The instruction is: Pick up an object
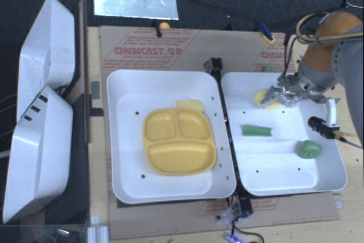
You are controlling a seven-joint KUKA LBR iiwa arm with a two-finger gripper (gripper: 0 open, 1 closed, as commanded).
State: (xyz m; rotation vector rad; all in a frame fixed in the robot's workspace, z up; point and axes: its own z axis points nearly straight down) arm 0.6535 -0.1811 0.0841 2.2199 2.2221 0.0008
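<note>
In the right bin (284,179), a small yellow object (265,98) lies near the back wall. My gripper (281,94) is low over the bin, right at this object's right side and partly covering it. A green elongated object (256,130) lies in the middle of the same bin. A round green object (309,149) rests near the bin's right wall. The arm, grey with an orange band (335,28), reaches in from the upper right.
The left bin (125,122) holds a yellow divided plate (179,140) and a pale yellow piece (189,105) behind it. A black clamp (214,65) sits between the bins at the back. A black fitting with a cable (321,127) hangs by the right bin's right wall.
</note>
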